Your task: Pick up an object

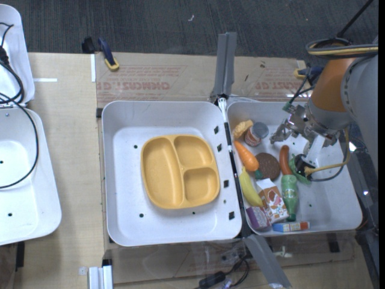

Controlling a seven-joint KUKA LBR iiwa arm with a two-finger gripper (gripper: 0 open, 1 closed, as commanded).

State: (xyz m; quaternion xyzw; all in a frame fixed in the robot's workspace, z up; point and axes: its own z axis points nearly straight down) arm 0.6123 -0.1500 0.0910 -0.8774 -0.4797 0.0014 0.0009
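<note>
Gripper (299, 138) over right bin (337, 215), finger state unclear. Nearest item, sausage (284, 159), just below-left of it, long axis running near-far.

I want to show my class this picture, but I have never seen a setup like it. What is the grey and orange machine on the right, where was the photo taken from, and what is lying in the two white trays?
The machine is a robot arm, grey with an orange band, reaching in from the right. Its gripper hangs over the right bin. The one camera is fixed above the bench and looks down at a slant.

The left bin holds a yellow divided plate with three compartments. The right bin holds a crowd of toy foods along its left side: a carrot, a banana, a small can, a brown round patty, a sausage, a green bottle and a small carton.

From this angle I cannot tell whether anything is held.
</note>
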